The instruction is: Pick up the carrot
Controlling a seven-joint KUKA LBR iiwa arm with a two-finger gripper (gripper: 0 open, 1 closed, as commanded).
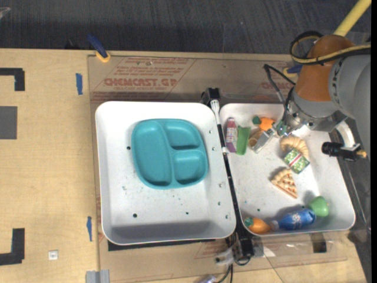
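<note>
Two shallow white bins sit side by side on the bench. The left bin point(115, 217) holds a teal divided tray point(169, 152), lying flat near its centre. The right bin point(344, 205) holds the loose items. The arm point(330, 84), grey with an orange band, reaches in over the right bin's upper edge, and the gripper point(275, 130) hangs low over the bin's upper left part.

The carrot point(263, 122), orange with a green top, lies in the upper left of the right bin, just beside the gripper's tip; whether the two touch cannot be told. Whether the claw is apart or together cannot be told from this angle.

A pink-and-green packet point(231, 135) lies along the bin's left wall. A croissant point(294, 144) and a small green carton point(296, 161) lie near the middle, a pizza slice point(286, 182) below them. Along the lower edge lie a blue bottle point(296, 219), a green ball point(319, 206) and a small orange item point(258, 224).
</note>
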